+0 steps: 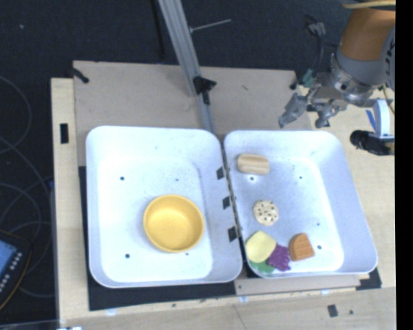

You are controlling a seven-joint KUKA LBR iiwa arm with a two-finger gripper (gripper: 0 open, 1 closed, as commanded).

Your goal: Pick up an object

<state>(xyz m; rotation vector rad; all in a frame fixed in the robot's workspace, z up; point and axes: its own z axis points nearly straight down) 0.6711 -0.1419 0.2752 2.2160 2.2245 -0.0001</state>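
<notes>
1. Right, furthest left of the central seam (225,184) between the two bins sits the round yellow plastic bowl (173,222), alone in the left white bin (103,150).
2. Just right of the seam: a tan bread-roll-shaped toy (252,164), then a speckled round cookie (265,212), both in the right white bin (344,205).
3. Lower, near the seam's bottom end, a yellow-green piece (260,247), a purple grape cluster (280,258) and an orange-brown bread slice (301,246) crowd together.
4. The roll looks light, rigid, free-standing; I'd pinch across its short width.
5. Far right, above the bin's back rim, the two-finger gripper (305,116) hangs with fingers spread, carrying nothing.
</notes>
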